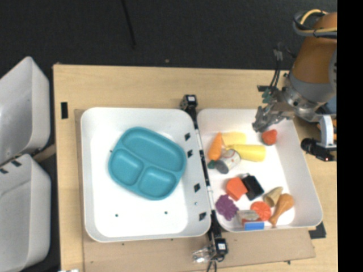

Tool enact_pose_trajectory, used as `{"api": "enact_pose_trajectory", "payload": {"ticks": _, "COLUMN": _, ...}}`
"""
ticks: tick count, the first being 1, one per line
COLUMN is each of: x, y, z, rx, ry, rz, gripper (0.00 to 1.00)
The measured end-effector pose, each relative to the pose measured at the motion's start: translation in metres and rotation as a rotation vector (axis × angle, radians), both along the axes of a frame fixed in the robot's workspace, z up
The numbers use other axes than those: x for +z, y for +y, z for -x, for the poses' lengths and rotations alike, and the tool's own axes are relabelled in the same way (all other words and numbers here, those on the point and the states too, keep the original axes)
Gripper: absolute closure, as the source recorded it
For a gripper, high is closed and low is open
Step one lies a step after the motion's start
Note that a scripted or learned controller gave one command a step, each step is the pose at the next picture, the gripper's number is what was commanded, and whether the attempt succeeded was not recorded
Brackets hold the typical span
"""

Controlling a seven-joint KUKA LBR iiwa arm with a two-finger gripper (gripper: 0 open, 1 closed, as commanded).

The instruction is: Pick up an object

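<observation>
Your claw hangs over the right bin's far corner, grip state unreadable from here, just beside a small red piece on the bin floor; likely light, hard, rounded and slippery, so pinch across its middle.

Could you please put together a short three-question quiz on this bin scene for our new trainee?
1. True or false: the blue divided tray lies in the left bin.
2. Multiple choice: the end effector hangs above which part of the right bin? A) far end B) near end C) left wall
3. Which small object lies closest to the end effector?

Key:
1. True.
2. A.
3. The small red object, just beside it on the bin floor.
</observation>
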State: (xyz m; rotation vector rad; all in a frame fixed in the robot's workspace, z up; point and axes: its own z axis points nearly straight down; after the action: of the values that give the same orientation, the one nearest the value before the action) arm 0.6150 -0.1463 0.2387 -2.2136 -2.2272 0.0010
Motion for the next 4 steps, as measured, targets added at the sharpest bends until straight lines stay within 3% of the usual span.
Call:
{"api": "enact_pose_trajectory", "payload": {"ticks": 2, "x": -0.004, "y": 0.104, "z": 0.019, "rx": 0.001, "ry": 0.001, "rz": -0.001, "gripper": 1.00}}
{"api": "enact_pose_trajectory", "payload": {"ticks": 4, "x": -0.005, "y": 0.183, "z": 0.061, "rx": 0.000, "ry": 0.002, "rz": -0.001, "gripper": 1.00}}
